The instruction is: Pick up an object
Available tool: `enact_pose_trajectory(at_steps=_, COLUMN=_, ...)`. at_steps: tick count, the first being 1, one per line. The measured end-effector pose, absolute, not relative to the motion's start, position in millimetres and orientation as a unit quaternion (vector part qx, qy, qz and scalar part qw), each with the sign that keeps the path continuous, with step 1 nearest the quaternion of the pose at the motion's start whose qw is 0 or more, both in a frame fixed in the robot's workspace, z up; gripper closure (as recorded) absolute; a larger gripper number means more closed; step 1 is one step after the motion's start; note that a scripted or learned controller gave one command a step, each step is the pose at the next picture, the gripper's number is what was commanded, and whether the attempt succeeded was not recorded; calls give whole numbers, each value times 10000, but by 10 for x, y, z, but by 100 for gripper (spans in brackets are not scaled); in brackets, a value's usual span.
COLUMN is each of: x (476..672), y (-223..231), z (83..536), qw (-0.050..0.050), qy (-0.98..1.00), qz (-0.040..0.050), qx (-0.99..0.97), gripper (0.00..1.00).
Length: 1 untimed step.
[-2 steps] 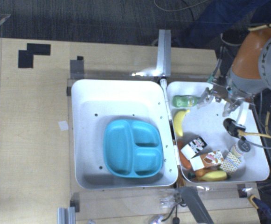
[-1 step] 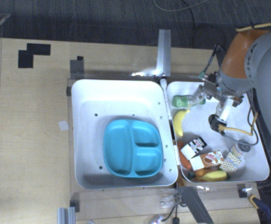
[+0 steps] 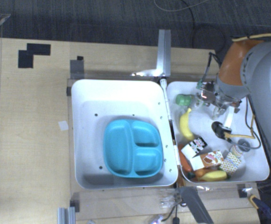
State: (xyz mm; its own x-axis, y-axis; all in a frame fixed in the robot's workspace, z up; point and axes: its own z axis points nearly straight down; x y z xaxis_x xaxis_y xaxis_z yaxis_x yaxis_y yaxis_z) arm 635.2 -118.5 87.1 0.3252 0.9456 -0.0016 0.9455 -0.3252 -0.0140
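Note:
In the right bin (image 3: pixel 261 169), my gripper (image 3: pixel 208 100) hangs over the far part, below the orange-banded wrist (image 3: pixel 232 64). A small green object (image 3: pixel 184 99) lies just left of it, and a yellow banana (image 3: pixel 185 125) curves along the bin's left wall below that. Nothing is visible between the gripper's tips. Toward the front lie a white box with black and red print (image 3: pixel 194 149), a small printed carton (image 3: pixel 212 158), a patterned cup (image 3: pixel 232 162), a second yellow banana (image 3: pixel 213 175) and an orange-red item (image 3: pixel 186 164).
The left bin (image 3: pixel 81 125) holds a blue divided plate (image 3: pixel 133 147) near its front right. A metal post (image 3: pixel 164 52) stands behind the wall between the bins. A grey round lid-like piece (image 3: pixel 243 147) lies at the right bin's right side.

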Motion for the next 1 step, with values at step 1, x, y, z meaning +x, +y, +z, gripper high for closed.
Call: enact_pose_trajectory(at_steps=1, x=6506, y=-475, z=1871, qw=-24, qy=-6693, qz=-27, qx=-7430, gripper=0)
